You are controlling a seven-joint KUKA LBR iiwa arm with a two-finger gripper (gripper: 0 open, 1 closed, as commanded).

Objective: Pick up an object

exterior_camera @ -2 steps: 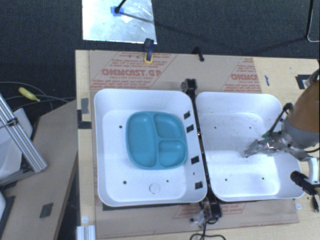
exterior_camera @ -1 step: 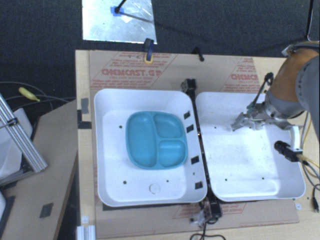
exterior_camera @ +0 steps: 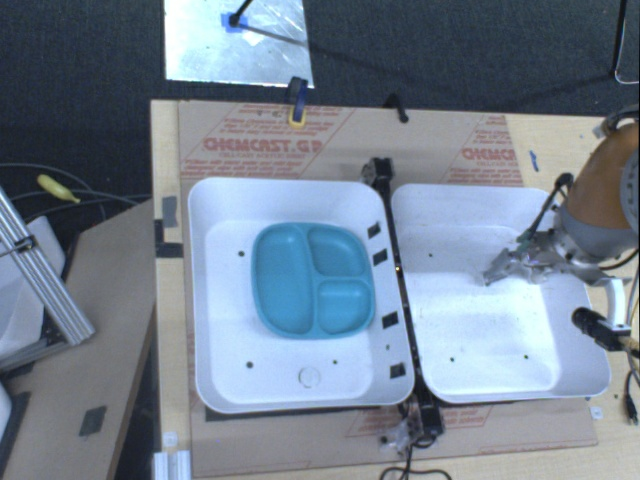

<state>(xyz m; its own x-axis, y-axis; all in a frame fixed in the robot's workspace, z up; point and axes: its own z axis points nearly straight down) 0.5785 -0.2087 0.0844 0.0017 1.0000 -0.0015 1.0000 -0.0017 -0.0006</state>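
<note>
Two white bins [exterior_camera: 230, 218], one blue divided plate [exterior_camera: 310, 278], and one small white disc [exterior_camera: 308, 376].

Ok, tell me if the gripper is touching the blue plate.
Apart. The camera view shows the gripper over the right bin, while the blue plate lies in the left bin, the divider between them.

A dark carpeted floor [exterior_camera: 80, 58] is seen around the desk [exterior_camera: 430, 133], which is covered with printed brown board. A shiny metal sheet [exterior_camera: 235, 28] (marked with blue tape) lies on the floor beyond it. An aluminium rail [exterior_camera: 40, 278] is seen at left.
</note>
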